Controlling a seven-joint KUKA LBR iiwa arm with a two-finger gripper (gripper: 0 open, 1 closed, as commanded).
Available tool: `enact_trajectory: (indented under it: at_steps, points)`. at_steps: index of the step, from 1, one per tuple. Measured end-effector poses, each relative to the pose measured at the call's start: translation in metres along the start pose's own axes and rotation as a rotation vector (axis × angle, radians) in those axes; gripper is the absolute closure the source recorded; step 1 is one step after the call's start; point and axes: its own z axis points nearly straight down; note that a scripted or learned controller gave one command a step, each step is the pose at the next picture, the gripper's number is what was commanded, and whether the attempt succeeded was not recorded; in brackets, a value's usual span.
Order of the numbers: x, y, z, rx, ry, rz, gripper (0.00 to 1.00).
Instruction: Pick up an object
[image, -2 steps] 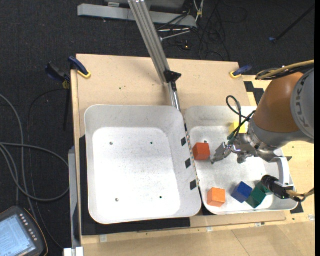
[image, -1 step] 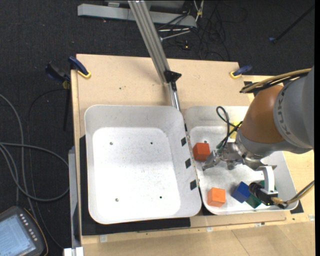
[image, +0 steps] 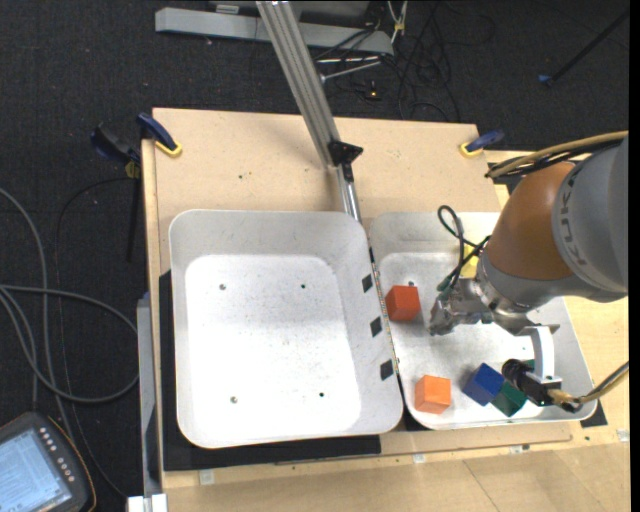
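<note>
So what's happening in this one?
The arm reaches into the right bin, its gripper low beside the red-orange block. Nearer the front lie an orange block, a blue block and a green one. I see nothing held yet.

Partial letters "KU" legible on the grey robot arm (image: 600, 215); handheld screen (image: 35, 470) text unreadable.
</note>
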Motion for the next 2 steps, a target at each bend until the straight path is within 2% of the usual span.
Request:
enact_trajectory:
  at_steps: [1,2]
  points:
    - [-0.001,-0.008,-0.051,-0.005,-0.001,-0.002,1.00]
    - [-0.001,-0.006,-0.091,-0.005,-0.001,-0.004,1.00]
